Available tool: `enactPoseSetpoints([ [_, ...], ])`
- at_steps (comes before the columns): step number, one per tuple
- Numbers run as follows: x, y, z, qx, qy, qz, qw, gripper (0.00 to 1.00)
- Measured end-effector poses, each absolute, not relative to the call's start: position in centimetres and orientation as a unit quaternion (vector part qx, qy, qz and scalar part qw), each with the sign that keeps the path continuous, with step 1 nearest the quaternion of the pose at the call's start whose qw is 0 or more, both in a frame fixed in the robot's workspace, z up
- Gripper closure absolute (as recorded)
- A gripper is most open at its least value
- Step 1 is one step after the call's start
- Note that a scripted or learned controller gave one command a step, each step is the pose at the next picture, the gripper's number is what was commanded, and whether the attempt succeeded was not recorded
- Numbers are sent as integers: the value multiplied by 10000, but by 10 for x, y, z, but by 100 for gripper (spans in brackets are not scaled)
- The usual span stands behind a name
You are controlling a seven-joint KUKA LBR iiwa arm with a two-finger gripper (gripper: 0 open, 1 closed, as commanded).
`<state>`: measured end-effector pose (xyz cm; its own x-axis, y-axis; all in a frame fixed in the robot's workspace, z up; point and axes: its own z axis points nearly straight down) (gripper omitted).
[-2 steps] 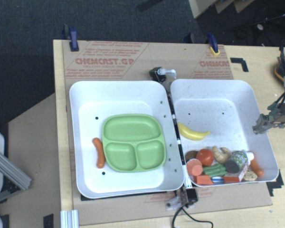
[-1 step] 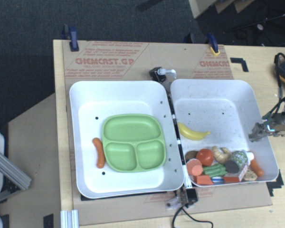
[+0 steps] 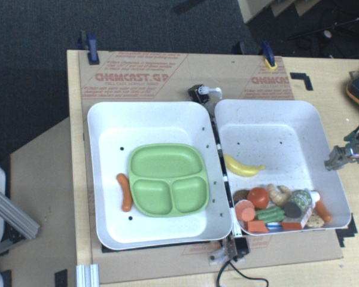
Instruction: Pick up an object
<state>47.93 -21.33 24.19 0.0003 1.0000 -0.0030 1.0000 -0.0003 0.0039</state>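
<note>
A yellow banana (image 3: 243,167) lies in the middle of the right bin (image 3: 269,118). Along that bin's front wall sits a heap of toy food: a red tomato (image 3: 258,197), a salmon-coloured cylinder (image 3: 245,211), a green cucumber (image 3: 273,214), a beige knobbly piece (image 3: 279,192), a small white bottle (image 3: 306,198) and an orange carrot (image 3: 322,211). In the left bin (image 3: 107,124), an orange sausage (image 3: 125,191) lies beside a green divided plate (image 3: 167,179). My gripper (image 3: 342,155) hangs at the right bin's right rim, far from the food and with nothing seen in it.
Both bins rest on a cardboard sheet (image 3: 131,73) clamped by blue clips (image 3: 93,48) at the back. A small black and white device (image 3: 203,92) sits behind the seam between the bins. A cable (image 3: 236,268) trails off the front edge.
</note>
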Motion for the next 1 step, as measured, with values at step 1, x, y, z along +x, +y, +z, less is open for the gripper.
enactPoseSetpoints([
  [1, 480, -172, 238, 7058, 7084, 2, -16, 100],
])
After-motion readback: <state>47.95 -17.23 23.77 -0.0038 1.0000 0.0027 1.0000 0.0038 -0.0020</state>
